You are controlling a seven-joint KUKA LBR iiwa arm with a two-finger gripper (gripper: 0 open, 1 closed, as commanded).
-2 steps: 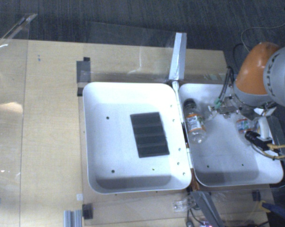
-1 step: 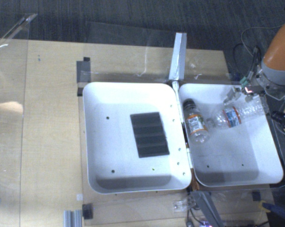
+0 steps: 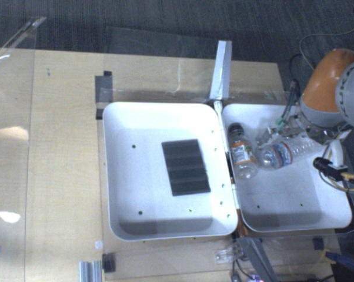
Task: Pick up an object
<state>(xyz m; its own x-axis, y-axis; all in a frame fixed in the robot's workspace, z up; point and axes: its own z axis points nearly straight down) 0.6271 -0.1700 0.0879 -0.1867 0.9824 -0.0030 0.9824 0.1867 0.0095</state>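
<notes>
Two shallow white bins are seen side by side on the pale wooden tabletop (image 3: 53, 175); the left bin (image 3: 121, 157) is the bigger one, and the right bin (image 3: 300, 207) is set tight against it, with their rims touching along the middle.

A flat dark ribbed pad (image 3: 186, 167) is laid near the middle of the left bin, turned a little to one side; it is kept well apart from all four walls of that bin.

A small clear bottle (image 3: 240, 151) with a dark cap and a paper label is laid along the left wall of the right bin, with its cap pointed to the far edge; a second clear plastic bottle (image 3: 283, 153) is laid on its side just beside it, nearer the middle of the bin, and the two seem to be touching at their lower ends.

The grey arm with its orange band (image 3: 330, 87) is seen over the far right corner of the right bin; the tool (image 3: 281, 128) is held low, just above the far end of the second bottle, among thin wires and shiny parts. How far the tool is opened cannot be told, because it is blurred and mixed up with the clear plastic; nothing can be seen gripped in it.

A grey metal bar (image 3: 221, 69) is laid on the tabletop past the far edge of the bins, where the two bins meet.
</notes>
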